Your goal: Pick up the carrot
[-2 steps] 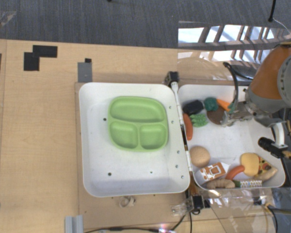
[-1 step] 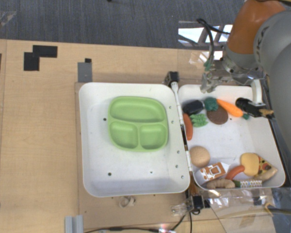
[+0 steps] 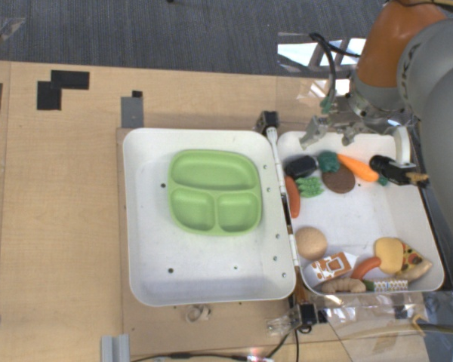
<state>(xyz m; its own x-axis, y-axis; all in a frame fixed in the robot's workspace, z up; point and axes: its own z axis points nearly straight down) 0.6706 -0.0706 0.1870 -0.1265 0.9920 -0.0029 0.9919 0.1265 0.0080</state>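
Note:
The carrot (image 3: 358, 167) is orange with a green leafy top (image 3: 328, 160). It lies at a slant near the back of the right bin (image 3: 377, 217), its tip pointing right. My gripper (image 3: 331, 133) hovers at the bin's back rim, just behind and slightly left of the carrot. Its fingers (image 3: 312, 134) stand apart, open, with nothing between them. The carrot rests on the bin floor, untouched.
Close around the carrot lie a black lump (image 3: 300, 164), a brown disc (image 3: 338, 182), a green sprig (image 3: 310, 187) and a red sausage (image 3: 292, 195). A bun (image 3: 311, 241), a carton (image 3: 334, 265) and several other toy foods crowd the front. The left bin holds a green divided plate (image 3: 214, 191).

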